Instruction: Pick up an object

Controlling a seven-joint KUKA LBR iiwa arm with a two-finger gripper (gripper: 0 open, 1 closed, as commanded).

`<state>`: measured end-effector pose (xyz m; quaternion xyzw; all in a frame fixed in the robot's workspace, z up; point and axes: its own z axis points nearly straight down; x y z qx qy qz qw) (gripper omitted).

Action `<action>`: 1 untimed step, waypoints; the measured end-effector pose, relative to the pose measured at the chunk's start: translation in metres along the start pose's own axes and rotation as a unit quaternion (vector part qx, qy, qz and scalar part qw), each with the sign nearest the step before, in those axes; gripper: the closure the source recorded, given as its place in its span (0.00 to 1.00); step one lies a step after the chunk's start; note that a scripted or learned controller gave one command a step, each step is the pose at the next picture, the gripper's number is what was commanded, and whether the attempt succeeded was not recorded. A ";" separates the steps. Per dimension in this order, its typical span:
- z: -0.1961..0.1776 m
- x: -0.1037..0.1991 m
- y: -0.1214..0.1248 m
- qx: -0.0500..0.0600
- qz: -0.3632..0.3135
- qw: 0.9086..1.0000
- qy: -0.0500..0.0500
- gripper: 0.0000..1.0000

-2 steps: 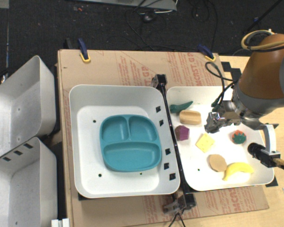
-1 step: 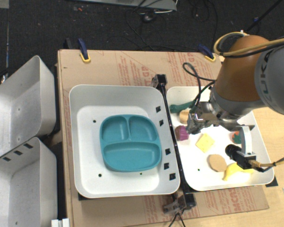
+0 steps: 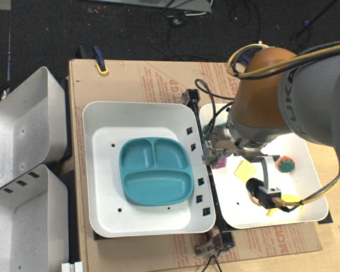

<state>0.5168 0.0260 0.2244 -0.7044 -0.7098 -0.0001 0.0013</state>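
tool (image 3: 217, 152) low at right bin's (image 3: 311, 208) left edge, just above purple item (image 3: 219, 163); opening and hold impossible to tell. yellow block (image 3: 244, 170) just beside. advisable: centre over one item, clear of bin wall, before closing.

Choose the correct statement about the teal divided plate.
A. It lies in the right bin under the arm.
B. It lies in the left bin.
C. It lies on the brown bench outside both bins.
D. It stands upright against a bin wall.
B: the teal divided plate lies flat inside the left bin, while the arm reaches over the right bin, where small items such as a yellow piece lie.
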 end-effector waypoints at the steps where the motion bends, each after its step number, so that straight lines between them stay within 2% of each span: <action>1: -0.009 0.044 -0.007 -0.001 0.000 1.000 0.000 1.00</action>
